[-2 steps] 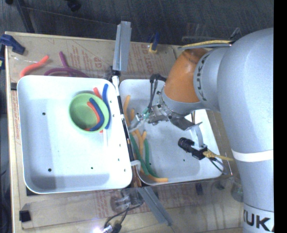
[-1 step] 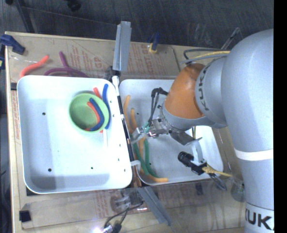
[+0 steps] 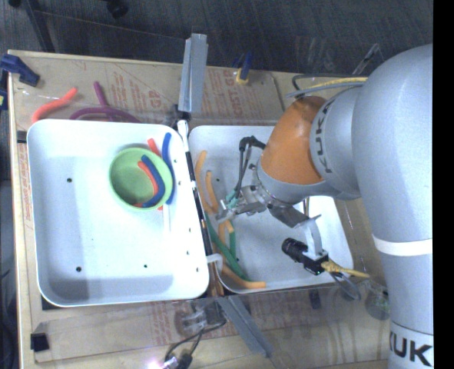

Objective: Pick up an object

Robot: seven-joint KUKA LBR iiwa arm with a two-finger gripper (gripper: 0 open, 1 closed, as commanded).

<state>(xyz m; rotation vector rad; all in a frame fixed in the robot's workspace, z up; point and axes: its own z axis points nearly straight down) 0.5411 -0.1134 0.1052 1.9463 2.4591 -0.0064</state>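
Plywood bench (image 3: 134, 325) carries two white bins. Left bin (image 3: 73, 237) holds a green bowl (image 3: 134, 177) with red, blue and green curved strips. Right bin (image 3: 276, 271) holds orange and green strips (image 3: 228, 246) along its left wall. Above them hangs the gripper (image 3: 233, 204); whether it pinches anything I cannot tell.

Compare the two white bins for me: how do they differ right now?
The left bin holds a green bowl with red and blue curved strips resting on it; the right bin holds loose orange and green strips along its left side. The left bin lies fully open to view, while the arm reaches over the right bin and covers part of it. Both are shallow, white and sit side by side.
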